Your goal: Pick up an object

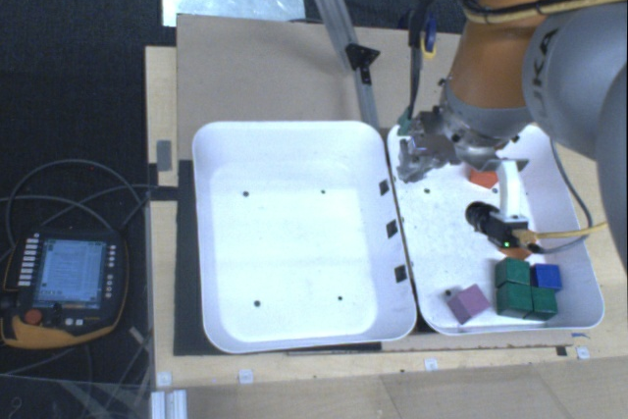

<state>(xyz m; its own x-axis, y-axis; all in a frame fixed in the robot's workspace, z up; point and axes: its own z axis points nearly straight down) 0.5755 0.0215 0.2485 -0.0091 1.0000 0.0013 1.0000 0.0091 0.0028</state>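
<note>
My gripper (412, 162) hangs over the far left corner of the right bin (440, 219), close to the wall shared with the left bin. In the near right corner of that bin sit green blocks (514, 288) with a blue block (546, 277) beside them. A purple block (468, 302) lies left of them near the front wall. An orange piece (482, 179) shows just right of the gripper, partly under the wrist.
The left bin (228, 240) is a shallow white tray beside the right one. A grey pole (334, 5) slants in from the top toward the bins' far edge. A teach pendant (67, 285) lies left of the bench.
</note>
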